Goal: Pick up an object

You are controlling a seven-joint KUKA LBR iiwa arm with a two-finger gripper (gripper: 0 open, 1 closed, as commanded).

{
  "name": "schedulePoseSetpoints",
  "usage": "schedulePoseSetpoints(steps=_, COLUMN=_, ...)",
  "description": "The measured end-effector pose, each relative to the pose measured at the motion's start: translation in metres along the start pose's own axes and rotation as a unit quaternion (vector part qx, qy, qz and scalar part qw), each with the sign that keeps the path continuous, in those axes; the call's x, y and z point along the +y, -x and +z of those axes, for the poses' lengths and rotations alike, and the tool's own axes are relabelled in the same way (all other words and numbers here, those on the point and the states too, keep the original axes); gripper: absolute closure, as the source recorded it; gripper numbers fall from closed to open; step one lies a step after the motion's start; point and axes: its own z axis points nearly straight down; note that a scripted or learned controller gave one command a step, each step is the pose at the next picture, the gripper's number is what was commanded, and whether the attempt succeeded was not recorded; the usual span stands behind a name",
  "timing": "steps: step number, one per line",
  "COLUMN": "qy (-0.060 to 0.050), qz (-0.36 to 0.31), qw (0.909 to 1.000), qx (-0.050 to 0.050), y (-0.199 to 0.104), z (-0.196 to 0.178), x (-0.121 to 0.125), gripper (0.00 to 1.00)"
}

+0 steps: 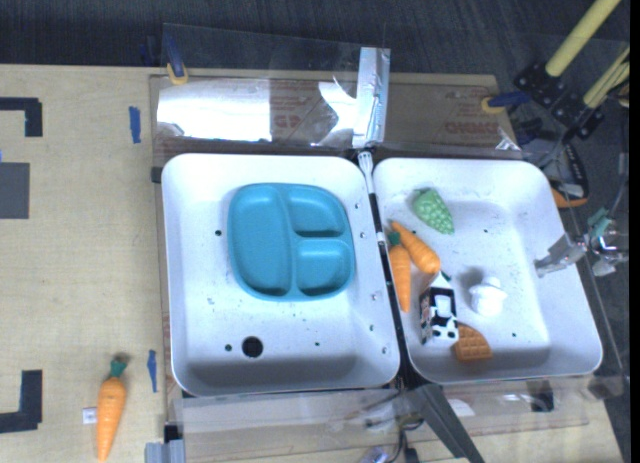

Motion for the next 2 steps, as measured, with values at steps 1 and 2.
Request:
schedulePoseSetpoints(steps=1, qy=0.003, qz=-0.05, qw=0.9987, qx=-0.002, y=-0.003, z=-0.025, x=0.001, gripper=0.0)
schedulePoseSetpoints(steps=2, qy=0.0, qz=-0.182, qw=0.9834, qx=0.001, y=-0.015, z=0.021, x=0.032, gripper=0.0)
